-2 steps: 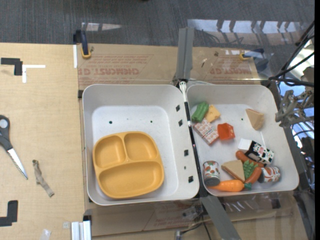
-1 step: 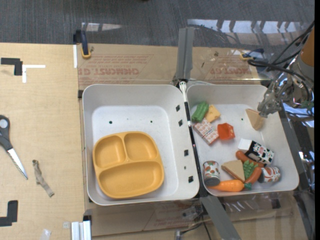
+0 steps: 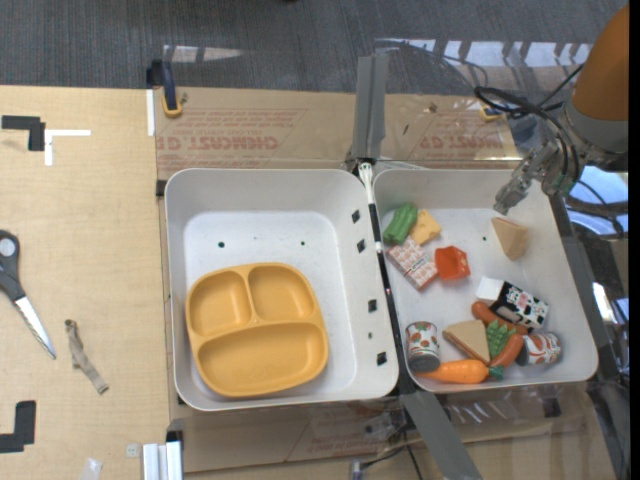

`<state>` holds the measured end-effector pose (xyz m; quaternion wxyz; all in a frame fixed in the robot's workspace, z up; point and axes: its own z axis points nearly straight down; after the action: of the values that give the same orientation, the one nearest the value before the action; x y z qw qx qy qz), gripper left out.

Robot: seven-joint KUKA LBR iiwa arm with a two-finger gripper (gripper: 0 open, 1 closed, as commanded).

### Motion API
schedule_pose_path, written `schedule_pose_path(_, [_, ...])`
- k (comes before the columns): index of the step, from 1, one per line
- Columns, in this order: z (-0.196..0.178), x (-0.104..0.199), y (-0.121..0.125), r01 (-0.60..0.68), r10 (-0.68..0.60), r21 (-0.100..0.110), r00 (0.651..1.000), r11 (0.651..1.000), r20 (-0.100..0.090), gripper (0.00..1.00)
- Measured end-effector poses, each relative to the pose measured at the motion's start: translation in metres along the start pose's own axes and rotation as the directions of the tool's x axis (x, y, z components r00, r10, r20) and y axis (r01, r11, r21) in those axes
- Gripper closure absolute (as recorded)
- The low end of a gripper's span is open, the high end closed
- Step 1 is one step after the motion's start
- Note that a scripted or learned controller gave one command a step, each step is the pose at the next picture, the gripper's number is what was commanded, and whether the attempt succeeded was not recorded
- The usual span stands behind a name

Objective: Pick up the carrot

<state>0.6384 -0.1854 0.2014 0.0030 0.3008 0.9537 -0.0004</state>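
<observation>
The carrot [image 3: 460,371], orange with a green stub at its right end, lies flat against the near wall of the right bin [image 3: 575,268]. It sits between a small can [image 3: 423,343] and a pile of toy food. My gripper [image 3: 508,198] hangs over the far right part of that bin, just above and left of a tan wedge [image 3: 510,238]. It is far from the carrot, which is toward the near edge, and I see nothing held in it.
The right bin also holds a green vegetable [image 3: 400,222], a yellow cheese piece [image 3: 427,228], a pink packet [image 3: 412,264], a red pepper [image 3: 452,263], a cow-patterned carton [image 3: 522,306] and a bread slice [image 3: 468,340]. A yellow divided plate [image 3: 258,326] lies in the left bin [image 3: 200,208]. Scissors [image 3: 20,293] lie on the bench.
</observation>
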Motion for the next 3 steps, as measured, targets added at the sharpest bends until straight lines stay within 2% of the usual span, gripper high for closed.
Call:
schedule_pose_path(1, [0.012, 0.018, 0.009, -0.36, 0.36, 0.003, 0.933, 0.933, -0.003, 1.0])
schedule_pose_path(2, [-0.008, -0.011, 0.013, -0.54, 0.54, 0.001, 0.842, 0.842, 0.0, 1.0])
schedule_pose_path(3, [-0.013, -0.032, -0.009, -0.805, 0.805, 0.003, 0.593, 0.593, 0.001, 1.0])
